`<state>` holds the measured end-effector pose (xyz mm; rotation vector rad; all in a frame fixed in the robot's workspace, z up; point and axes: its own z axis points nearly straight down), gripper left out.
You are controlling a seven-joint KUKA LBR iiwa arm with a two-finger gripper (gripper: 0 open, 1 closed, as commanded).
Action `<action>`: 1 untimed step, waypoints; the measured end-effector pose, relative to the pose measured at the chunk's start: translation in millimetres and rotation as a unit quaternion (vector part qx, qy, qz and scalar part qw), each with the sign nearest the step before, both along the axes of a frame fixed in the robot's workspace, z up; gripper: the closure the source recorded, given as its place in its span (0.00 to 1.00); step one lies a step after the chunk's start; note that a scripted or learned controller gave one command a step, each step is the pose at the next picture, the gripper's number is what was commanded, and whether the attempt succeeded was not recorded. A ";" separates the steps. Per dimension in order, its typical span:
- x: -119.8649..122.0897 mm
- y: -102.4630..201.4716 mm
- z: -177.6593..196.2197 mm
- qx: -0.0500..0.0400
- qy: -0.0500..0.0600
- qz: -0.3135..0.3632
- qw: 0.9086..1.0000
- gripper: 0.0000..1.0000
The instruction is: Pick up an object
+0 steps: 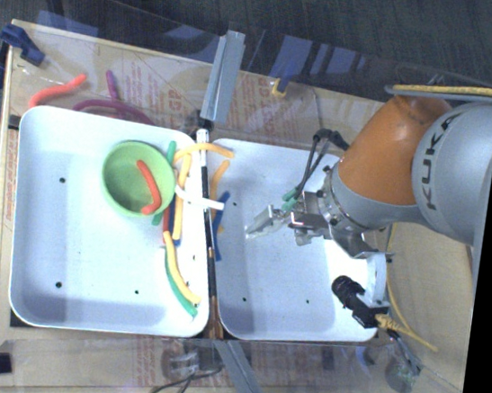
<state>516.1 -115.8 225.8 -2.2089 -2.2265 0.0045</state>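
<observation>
White right bin [238, 317], gripper [260, 223] mid-floor, left rim near

The grey arm with its orange band [388, 152] reaches in over the right-hand shallow white bin [248, 314], its wrist bent toward that bin's middle. The metal two-finger gripper [258, 224] points toward the bin's left wall, hovering above the floor, fingers slightly parted with nothing between them.

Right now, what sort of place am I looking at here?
Probably a robotics lab or test bench: a grey and orange robot arm reaches over two white bins, one holding a green bowl and colourful strips, with cables around.
</observation>
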 end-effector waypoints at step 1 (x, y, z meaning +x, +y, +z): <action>65.7 19.4 -14.3 -0.002 -0.001 -0.102 0.995 0.00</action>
